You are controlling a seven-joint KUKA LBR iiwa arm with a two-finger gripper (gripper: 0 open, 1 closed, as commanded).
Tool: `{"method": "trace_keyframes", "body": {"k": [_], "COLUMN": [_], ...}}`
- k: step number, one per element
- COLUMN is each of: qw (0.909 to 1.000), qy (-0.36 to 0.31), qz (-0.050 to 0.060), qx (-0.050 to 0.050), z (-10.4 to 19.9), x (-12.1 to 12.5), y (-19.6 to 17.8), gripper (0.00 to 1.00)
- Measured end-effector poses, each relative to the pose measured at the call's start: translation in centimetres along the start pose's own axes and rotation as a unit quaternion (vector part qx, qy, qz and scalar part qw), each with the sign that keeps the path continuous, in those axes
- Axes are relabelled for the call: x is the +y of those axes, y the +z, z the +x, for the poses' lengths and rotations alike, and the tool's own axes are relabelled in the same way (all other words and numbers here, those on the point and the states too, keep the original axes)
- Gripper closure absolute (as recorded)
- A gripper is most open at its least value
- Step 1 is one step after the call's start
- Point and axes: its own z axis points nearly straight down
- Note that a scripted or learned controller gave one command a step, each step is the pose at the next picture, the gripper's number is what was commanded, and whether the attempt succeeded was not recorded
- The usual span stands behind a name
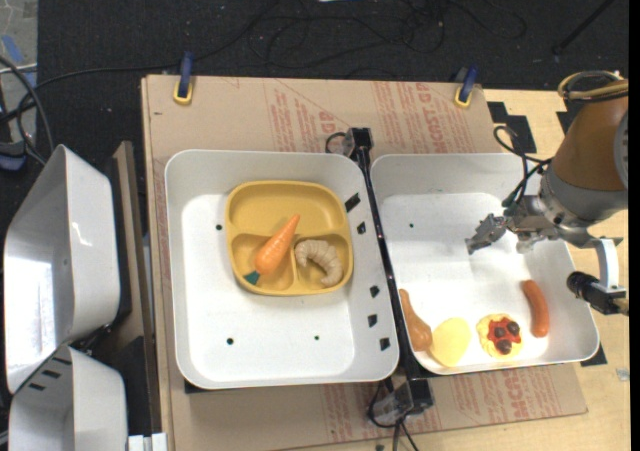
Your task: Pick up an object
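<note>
At the near edge of the right white plastic bin [440, 174] lie four small toy foods in a row: a tan drumstick-shaped piece [414, 320], a pale yellow round piece [450, 340], a small yellow tart with red and dark berries [499, 334], and an orange-red sausage [538, 307]. They lie close together along the near wall, and the drumstick touches the yellow round piece. This crowding can make a clean grasp harder there.

The gripper [487, 234] hangs over the bare middle of this bin, to the far left of the sausage and well apart from all four foods. I cannot tell how it is set, because it looks small and dark. Nothing is seen in it, so I judge the pick is not yet done.

In the left white bin [195, 269] a yellow divided plastic plate [290, 197] holds an orange toy carrot [277, 245] and a beige curled shrimp-like piece [320, 259], each in its own near compartment.
</note>
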Motion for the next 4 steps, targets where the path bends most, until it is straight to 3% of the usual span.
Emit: {"method": "trace_keyframes", "body": {"k": [1,4], "qw": [1.0000,1.0000], "qy": [0.000,-0.002], "qz": [-0.003,-0.005], "qx": [-0.001,-0.002], "z": [0.0,-0.7], "x": [0.2,2.0], "y": [-1.3,-16.8], "gripper": [1.00,1.00]}}
